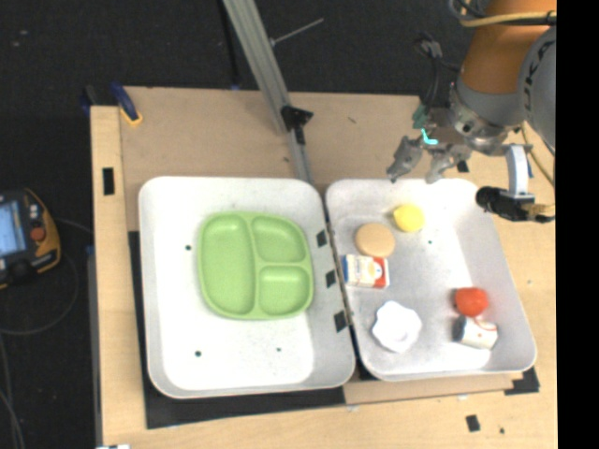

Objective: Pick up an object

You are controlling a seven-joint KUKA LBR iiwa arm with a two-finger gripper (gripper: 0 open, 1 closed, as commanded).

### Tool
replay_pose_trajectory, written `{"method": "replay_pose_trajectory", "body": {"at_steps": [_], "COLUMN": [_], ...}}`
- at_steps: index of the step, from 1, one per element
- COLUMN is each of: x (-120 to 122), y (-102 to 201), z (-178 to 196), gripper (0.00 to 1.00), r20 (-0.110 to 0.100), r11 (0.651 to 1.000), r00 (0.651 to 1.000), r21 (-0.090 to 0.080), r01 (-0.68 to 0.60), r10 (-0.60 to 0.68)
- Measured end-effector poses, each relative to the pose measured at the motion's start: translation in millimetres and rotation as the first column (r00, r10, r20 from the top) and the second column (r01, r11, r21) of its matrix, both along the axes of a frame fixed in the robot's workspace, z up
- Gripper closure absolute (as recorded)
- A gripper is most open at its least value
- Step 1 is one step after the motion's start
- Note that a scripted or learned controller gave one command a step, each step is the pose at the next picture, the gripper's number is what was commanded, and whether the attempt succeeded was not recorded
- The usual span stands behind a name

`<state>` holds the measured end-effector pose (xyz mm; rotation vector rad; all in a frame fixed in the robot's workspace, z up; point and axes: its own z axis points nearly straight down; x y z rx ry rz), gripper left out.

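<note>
My gripper (418, 168) hangs over the far rim of the right bin (440, 251), its two fingers spread open with nothing between them. Just below it in that bin lies a yellow ball (407, 218). Nearby are a tan round bun-like piece (375, 240) and a small red and white carton (365, 271). Toward the bin's near side sit a white crumpled object (397, 326), a red round piece (471, 300) and a white cup-like item (475, 334).
The left bin (178, 344) holds a green divided plate (255, 266). A grey metal rail (265, 64) slants down from the top to the gap between the bins. A black device (21, 234) sits off the bench at far left.
</note>
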<state>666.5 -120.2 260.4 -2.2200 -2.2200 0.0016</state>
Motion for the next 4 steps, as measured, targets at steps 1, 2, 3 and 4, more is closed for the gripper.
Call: {"method": "replay_pose_trajectory", "body": {"at_steps": [1, 2, 3, 4], "x": [1, -2, -6, -6], "y": [0, -7, -7, -8], "z": [2, -59, -101, -154], "gripper": [0.00, 0.00, 0.00, 0.00], "r20": [0.004, -0.001, 0.000, 0.000], "r11": [1.000, 1.000, 1.000, 1.000], "r00": [1.000, 1.000, 1.000, 1.000], "r21": [-0.001, -0.003, -0.003, -0.003], "r01": [0.000, 0.001, 0.002, 0.003], "r10": [0.000, -0.001, -0.002, -0.003]}}
